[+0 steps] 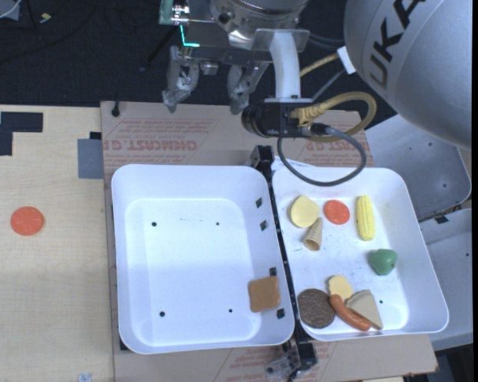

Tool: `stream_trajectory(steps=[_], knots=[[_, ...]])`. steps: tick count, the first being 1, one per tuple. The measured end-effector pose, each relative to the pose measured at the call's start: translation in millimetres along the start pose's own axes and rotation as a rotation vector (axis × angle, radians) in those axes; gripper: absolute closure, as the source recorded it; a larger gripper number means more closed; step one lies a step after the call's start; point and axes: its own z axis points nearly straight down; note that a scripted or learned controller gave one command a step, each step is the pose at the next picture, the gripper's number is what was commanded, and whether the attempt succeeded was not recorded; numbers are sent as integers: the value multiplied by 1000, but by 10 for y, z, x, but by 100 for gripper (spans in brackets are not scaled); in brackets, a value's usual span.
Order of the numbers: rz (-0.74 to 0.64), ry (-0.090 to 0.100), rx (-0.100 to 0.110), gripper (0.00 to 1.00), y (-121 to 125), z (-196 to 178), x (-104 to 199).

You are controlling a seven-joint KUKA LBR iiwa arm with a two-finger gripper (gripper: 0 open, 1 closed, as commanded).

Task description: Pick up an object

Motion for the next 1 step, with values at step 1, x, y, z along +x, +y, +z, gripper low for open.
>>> stream_trajectory(steps=[1], knots=[[-5,0,3,100,-3,-96,12]])
